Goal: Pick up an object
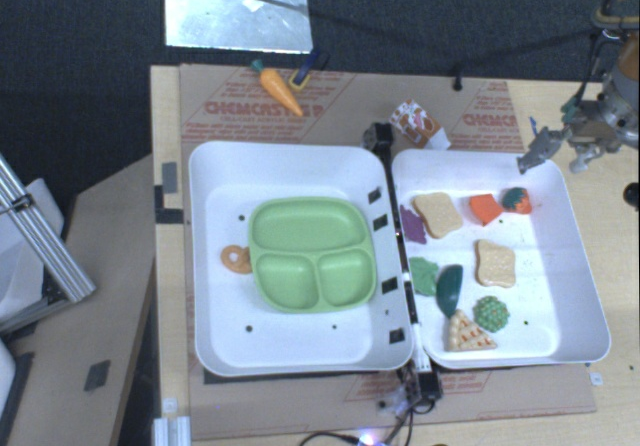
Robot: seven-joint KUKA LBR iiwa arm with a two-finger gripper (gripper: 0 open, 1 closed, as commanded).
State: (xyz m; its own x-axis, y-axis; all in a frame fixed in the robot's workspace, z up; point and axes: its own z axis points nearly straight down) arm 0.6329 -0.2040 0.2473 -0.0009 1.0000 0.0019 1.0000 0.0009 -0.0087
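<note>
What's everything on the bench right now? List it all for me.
tray: 1, green, left bin
pretzel: 1, tan, left bin, beside tray
bins: 2, white, side by side
toast: 2, tan, right bin
wedge: 1, orange, right bin
pizza: 1, right bin, front
broccoli: 1, green, by pizza
carrot: 1, orange, behind left bin
packet: 1, red-white, behind bins
claw: 1, grey, over right bin's far corner
</note>
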